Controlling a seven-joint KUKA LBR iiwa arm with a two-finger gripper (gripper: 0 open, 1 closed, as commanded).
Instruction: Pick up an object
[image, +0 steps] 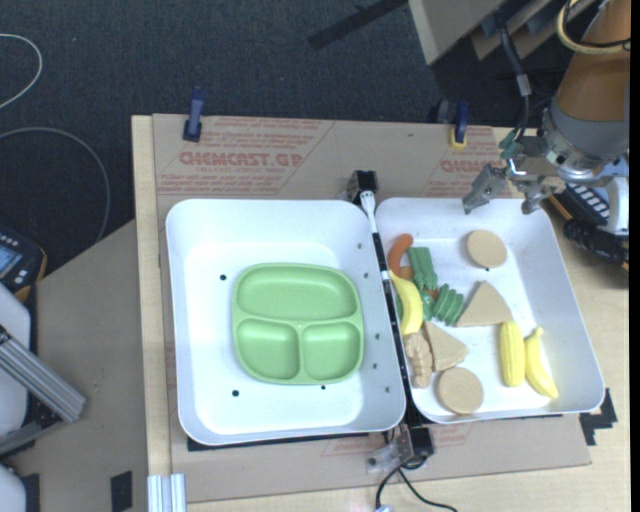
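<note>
The claw (506, 190) hangs spread and empty over the right bin's (573, 300) far edge; nothing is picked, so choosing, descending and grasping remain.

Two shallow white bins sit side by side on the bench: the left bin (190, 300) holds a green divided plate (297, 322), and the right bin (570, 300) holds toy food. That food includes a banana (407, 303), green beans (437, 290), a round cracker (486, 249), a corn cob (511, 352) and a second banana (541, 364). The gripper (505, 190) hangs above the right bin's far edge, its fingers spread apart with nothing between them.
</note>
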